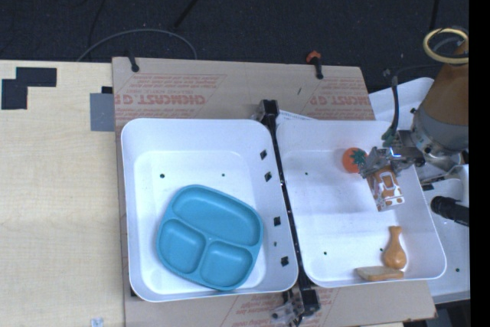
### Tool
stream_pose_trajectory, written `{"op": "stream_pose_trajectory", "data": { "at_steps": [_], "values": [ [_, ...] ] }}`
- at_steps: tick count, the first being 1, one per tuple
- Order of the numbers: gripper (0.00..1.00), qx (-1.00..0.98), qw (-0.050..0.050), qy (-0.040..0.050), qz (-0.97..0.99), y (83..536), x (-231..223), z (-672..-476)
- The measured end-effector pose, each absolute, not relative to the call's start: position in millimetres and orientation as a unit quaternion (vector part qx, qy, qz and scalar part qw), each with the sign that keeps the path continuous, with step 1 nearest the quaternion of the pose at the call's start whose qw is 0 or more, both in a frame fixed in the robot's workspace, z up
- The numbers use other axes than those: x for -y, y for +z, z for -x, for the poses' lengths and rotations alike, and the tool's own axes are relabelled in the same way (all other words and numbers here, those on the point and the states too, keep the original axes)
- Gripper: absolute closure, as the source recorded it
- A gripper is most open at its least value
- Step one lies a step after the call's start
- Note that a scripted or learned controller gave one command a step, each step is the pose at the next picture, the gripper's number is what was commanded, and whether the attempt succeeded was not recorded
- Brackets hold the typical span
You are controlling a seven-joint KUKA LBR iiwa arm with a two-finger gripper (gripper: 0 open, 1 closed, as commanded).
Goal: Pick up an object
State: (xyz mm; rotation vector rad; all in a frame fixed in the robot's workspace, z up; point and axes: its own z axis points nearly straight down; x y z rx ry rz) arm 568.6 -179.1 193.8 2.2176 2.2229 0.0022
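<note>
a: item one, far left?
b: bare pale counter, then the left bin. contents: one blue divided plate, three compartments, lying flat toward the bin's near side.

a: next along?
b: right bin. contents: small orange round object near the far wall; an orange pear-shaped object near the front right; a tan flat piece just beside it at the front wall.

a: and the arm?
b: entered from the right. claw low over the right bin, just beside the round object, well apart from the other two. whether it is clenched or released: cannot tell; orange-and-white parts blur together there.

a: handling note for the step?
b: judged as the approach to a pick. nearest candidate is the round object, which may roll. best to centre over it, descend straight, close gently, then lift only after it sits firmly.
</note>
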Motion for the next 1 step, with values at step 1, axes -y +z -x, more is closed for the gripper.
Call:
{"op": "stream_pose_trajectory", "data": {
  "at_steps": [1],
  "values": [
    [1.0,-0.708,0.001,0.0006,-0.706,234.1,179.8,-569.4]
  ]
}}
